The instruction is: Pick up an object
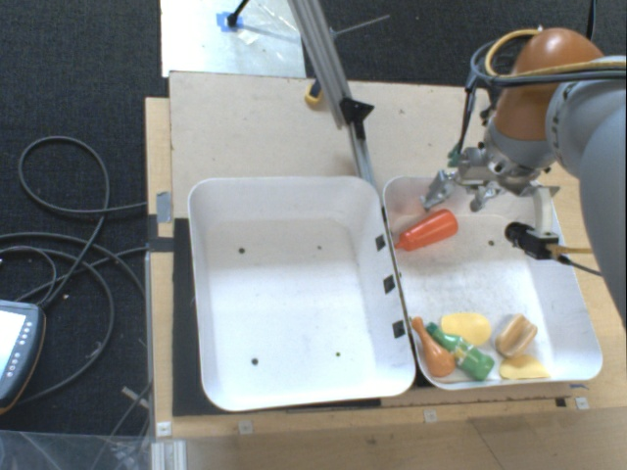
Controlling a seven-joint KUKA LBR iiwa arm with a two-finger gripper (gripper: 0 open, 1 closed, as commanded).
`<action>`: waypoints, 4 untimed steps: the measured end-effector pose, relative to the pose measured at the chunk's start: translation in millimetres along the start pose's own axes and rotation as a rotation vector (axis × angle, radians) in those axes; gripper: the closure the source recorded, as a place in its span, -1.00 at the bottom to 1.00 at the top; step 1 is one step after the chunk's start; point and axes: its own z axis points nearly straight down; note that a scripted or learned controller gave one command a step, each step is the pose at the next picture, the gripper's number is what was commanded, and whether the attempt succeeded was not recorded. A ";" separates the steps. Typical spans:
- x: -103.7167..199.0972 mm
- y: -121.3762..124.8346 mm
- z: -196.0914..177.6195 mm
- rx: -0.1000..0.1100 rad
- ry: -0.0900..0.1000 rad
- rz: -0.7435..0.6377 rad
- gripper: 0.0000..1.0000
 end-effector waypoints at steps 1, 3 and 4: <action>0.1 2.3 -15.0 -0.009 -0.001 0.000 1.00; -1.2 5.0 -106.9 -0.011 -0.001 -0.004 1.00; -1.4 6.1 -123.9 -0.008 0.000 -0.004 1.00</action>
